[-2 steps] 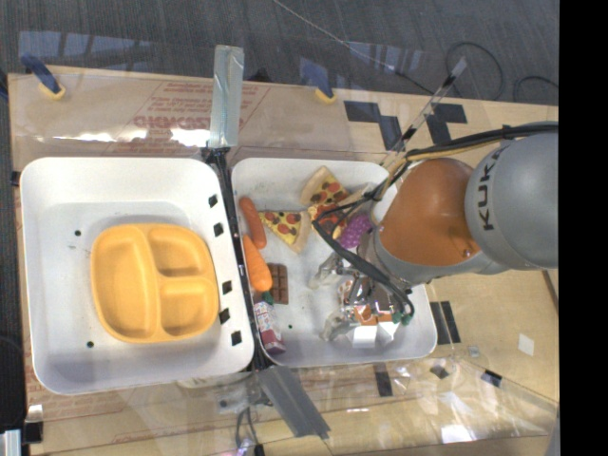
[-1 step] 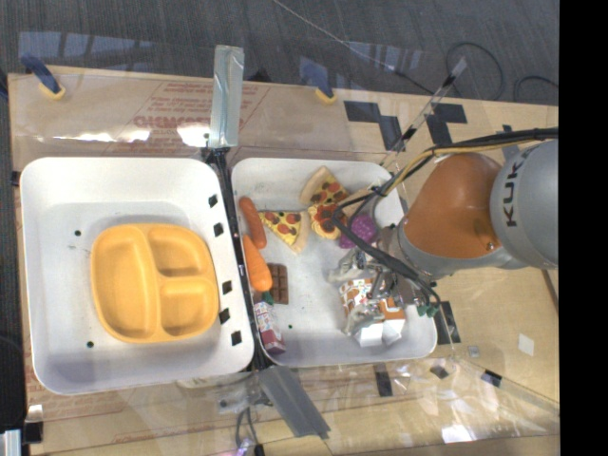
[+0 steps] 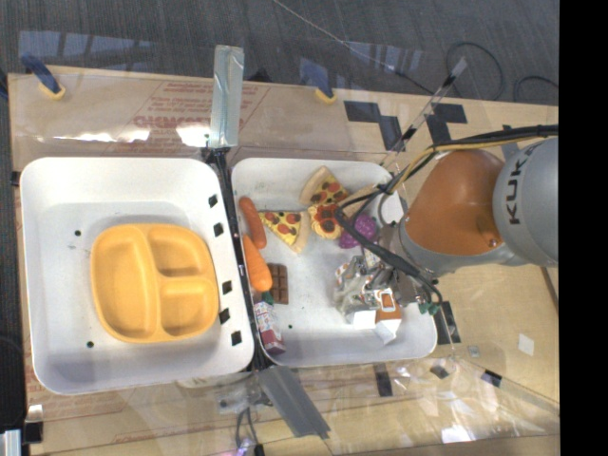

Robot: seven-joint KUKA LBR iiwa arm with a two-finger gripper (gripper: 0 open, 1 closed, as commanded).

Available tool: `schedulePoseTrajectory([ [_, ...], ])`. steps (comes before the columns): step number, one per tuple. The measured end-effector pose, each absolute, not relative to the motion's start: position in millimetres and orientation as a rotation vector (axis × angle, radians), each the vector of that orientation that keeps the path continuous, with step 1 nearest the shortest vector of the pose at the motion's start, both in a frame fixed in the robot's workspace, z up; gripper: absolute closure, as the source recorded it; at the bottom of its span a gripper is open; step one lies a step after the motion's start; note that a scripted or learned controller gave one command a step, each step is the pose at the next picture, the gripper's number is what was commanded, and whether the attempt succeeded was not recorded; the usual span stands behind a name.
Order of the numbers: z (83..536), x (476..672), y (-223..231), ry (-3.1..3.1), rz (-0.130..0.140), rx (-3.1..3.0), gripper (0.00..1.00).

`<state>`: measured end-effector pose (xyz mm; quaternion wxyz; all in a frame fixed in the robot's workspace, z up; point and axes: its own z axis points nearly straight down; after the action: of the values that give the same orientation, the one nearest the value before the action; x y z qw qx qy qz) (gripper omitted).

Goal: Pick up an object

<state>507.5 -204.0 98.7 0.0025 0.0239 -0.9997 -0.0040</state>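
Toy food is lying scattered in the right bin (image 3: 313, 354). Landmark for all positions: the divider between the two bins. Touching the divider, a sausage (image 3: 252, 220) is sitting above a carrot (image 3: 257, 266), with a chocolate bar (image 3: 277, 283) just beside the carrot and a small dark can (image 3: 267, 329) below it. Further from the divider, one pizza slice (image 3: 286, 227) is lying near the sausage, and a second pizza slice (image 3: 326, 200) is resting beyond it, next to a purple item (image 3: 355, 231). The gripper (image 3: 363, 291) is hanging low over the bin's far side from the divider, above a white block (image 3: 361, 316); whether it is open or closed cannot be told. On the divider's other side, the left bin (image 3: 57, 350) is carrying a yellow divided plate (image 3: 154, 280). Both bins are sitting on the counter (image 3: 123, 103).
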Motion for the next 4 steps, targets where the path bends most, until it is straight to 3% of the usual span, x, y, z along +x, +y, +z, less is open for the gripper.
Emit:
schedulePoseTrajectory([
  [1,255.1,481.5,-192.4,-3.146,0.004,0.075,1.00],
  [2,152.5,517.2,-167.4,-3.116,-0.009,0.317,1.00],
  [3,100.4,483.1,-203.5,-3.066,-0.011,0.649,1.00],
  [4,261.6,530.0,-174.7,-3.076,0.003,0.656,1.00],
])
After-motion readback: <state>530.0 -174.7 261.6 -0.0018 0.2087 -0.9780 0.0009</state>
